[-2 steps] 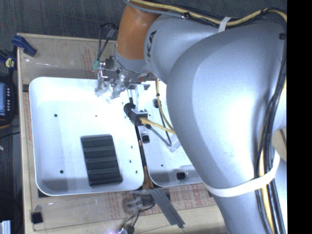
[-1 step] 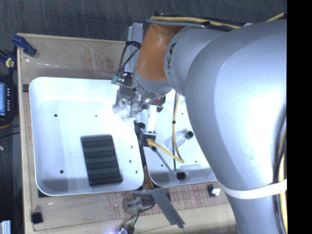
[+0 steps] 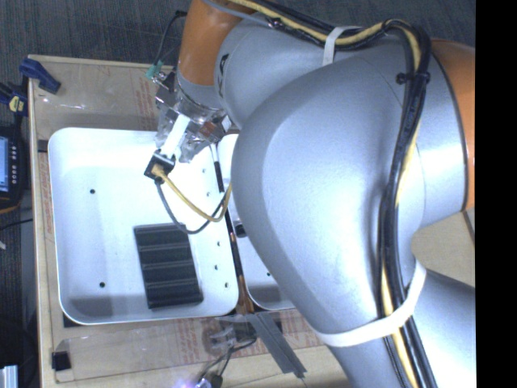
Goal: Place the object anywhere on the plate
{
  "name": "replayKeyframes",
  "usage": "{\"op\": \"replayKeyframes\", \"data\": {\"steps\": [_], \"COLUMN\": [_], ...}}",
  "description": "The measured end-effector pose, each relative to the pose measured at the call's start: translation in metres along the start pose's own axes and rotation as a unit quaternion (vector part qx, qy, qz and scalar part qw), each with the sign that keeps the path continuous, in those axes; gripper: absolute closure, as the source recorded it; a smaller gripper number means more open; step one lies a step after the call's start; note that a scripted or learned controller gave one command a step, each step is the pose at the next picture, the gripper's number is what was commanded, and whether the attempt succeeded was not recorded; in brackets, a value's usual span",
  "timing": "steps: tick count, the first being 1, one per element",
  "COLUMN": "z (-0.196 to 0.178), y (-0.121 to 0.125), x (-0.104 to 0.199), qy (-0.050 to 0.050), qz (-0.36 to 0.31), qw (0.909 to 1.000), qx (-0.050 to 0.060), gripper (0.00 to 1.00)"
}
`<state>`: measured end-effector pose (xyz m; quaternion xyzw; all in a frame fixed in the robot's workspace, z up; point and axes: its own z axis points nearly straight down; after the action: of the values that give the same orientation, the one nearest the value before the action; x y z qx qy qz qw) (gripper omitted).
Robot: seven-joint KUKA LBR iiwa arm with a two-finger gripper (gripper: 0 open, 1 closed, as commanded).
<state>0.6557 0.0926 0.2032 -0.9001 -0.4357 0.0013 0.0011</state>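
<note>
The gripper (image 3: 174, 153) hangs over the left bin's (image 3: 73, 217) far edge; its grip cannot be judged. The dark ribbed object (image 3: 167, 265) lies well apart toward the near edge, its long axis running far-to-near.

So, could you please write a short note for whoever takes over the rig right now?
Pincer: over the upper right part of the left bin, near its rim; from this angle I cannot tell whether it is open or shut, or whether it holds anything.
Things: a dark ribbed rectangular block lies flat on the floor of the left bin, toward the near right corner, apart from the pincer. The arm covers most of the right bin, so its contents are hidden, and I see no plate.
Done: nothing I can confirm.
Left: find the plate, grasp the object, set it on the plate.
</note>
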Motion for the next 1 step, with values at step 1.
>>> {"op": "replayKeyframes", "data": {"steps": [1], "z": [0.1135], "y": [-0.0416], "x": [0.0329], "qy": [-0.002], "qz": [0.147], "qw": [0.9891], "qx": [0.001], "gripper": [1.0]}}
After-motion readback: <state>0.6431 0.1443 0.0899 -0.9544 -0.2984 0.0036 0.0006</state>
